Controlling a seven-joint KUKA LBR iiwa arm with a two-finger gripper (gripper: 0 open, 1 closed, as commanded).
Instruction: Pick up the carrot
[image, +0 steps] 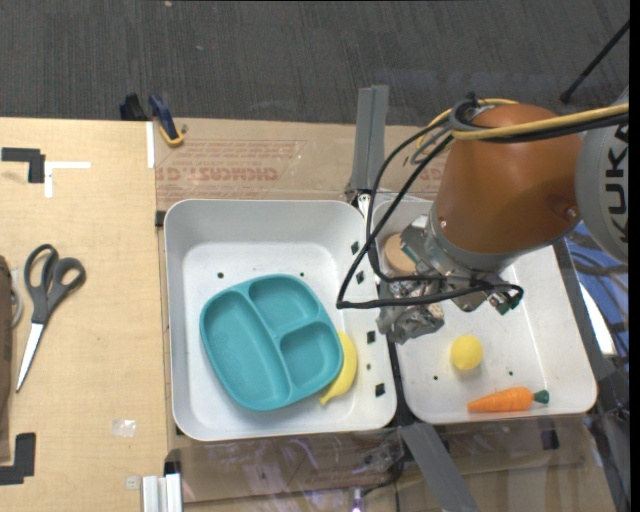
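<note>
Carrot (506, 400) sits in the right bin (570, 330), just below the lemon (466, 353); end effector (412, 318) hovers left of the lemon, can't tell whether it's open.

plate (268, 342) in left bin (190, 260) — carrot (505, 400), lemon (466, 353) in right bin (575, 385)

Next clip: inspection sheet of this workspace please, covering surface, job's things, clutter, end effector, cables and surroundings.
Surface: two white bins; left bin, right bin.
Job's things: carrot lying at the right bin's front edge, untouched.
Clutter: yellow ball in the right bin; teal plate and banana in the left bin.
End effector: over the right bin's left side, away from the carrot.
Cables: black cables looped by the wrist.
Surroundings: scissors on the bench.
</note>
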